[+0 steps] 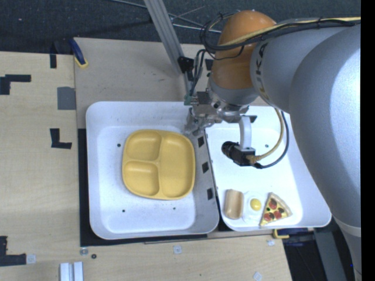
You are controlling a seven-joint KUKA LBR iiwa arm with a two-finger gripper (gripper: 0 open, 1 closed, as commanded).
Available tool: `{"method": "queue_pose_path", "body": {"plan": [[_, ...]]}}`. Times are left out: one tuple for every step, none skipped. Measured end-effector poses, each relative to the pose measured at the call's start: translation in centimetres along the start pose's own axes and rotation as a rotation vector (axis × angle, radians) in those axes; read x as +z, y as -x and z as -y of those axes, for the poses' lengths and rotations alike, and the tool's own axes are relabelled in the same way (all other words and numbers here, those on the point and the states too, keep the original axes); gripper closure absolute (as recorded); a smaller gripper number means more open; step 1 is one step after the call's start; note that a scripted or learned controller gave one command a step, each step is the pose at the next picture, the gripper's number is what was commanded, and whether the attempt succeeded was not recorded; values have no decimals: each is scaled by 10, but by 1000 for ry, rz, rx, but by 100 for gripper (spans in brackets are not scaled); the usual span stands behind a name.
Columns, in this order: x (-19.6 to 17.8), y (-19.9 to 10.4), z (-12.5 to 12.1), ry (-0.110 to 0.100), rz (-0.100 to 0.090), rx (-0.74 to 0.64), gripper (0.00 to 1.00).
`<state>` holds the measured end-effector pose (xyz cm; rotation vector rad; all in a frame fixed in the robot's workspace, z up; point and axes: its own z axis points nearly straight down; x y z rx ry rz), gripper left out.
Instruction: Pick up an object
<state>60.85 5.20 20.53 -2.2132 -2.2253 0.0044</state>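
On the worktop (pixel 35 174), two white bins sit side by side. Left bin (pixel 105 215) holds a yellow divided plate (pixel 158 163), roughly centred. Right bin (pixel 304 209) has a hot dog (pixel 233 204), fried egg (pixel 255 204) & pizza slice (pixel 275 208) in a row at its near edge. Pincer (pixel 199 120) hangs over the divider btwn bins, at their far end; can't tell its opening, nothing seen in it.

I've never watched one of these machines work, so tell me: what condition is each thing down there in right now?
yellow divided plate: flat, right way up, in the left bin.
toy hot dog: lying in the right bin, near front.
toy fried egg: lying beside the toy hot dog.
toy pizza slice: lying flat, untouched.
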Motion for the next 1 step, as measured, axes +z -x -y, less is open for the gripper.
{"method": "queue_pose_path", "body": {"plan": [[-1, -41, 24, 0, 0, 1, 100]]}}
